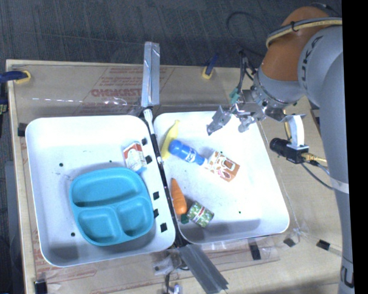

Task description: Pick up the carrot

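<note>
There, the tapered orange carrot [178, 197] lies beside a green packet [199, 215].

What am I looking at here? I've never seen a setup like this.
One camera looks down from above a bench that bears two shallow white bins. The grey and orange machine on the right is a robot arm; its gripper, two open fingers holding nothing, hangs over the right bin. It is meant to pick up the carrot, which lies by that bin's left wall, beside a green packet. A blue bottle, a banana and a small carton also lie there. The left bin holds a blue divided tray and a small red and white carton.
</note>
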Robot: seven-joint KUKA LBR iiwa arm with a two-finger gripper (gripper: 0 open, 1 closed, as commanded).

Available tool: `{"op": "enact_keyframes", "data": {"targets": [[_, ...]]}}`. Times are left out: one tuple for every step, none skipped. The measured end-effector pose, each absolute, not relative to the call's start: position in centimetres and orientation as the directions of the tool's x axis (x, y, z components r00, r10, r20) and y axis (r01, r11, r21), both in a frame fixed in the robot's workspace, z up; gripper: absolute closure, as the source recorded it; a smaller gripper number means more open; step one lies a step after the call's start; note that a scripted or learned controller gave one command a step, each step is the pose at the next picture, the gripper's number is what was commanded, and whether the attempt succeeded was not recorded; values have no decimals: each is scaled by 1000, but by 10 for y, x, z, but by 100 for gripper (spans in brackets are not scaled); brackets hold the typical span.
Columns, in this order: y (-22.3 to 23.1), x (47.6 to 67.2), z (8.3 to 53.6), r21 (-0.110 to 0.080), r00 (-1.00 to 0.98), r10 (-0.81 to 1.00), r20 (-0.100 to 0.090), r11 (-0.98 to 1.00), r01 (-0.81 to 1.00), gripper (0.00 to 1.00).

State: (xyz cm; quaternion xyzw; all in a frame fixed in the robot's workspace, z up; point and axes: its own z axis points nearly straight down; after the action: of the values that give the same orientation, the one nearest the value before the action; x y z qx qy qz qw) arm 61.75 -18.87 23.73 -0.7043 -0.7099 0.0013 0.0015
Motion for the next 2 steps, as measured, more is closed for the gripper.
{"op": "enact_keyframes", "data": {"targets": [[-167, 553, 139, -4, -335, 942, 2, 335, 942, 0], [-144, 519, 97, 13, -119, 993, -16, 119, 993, 0]]}}
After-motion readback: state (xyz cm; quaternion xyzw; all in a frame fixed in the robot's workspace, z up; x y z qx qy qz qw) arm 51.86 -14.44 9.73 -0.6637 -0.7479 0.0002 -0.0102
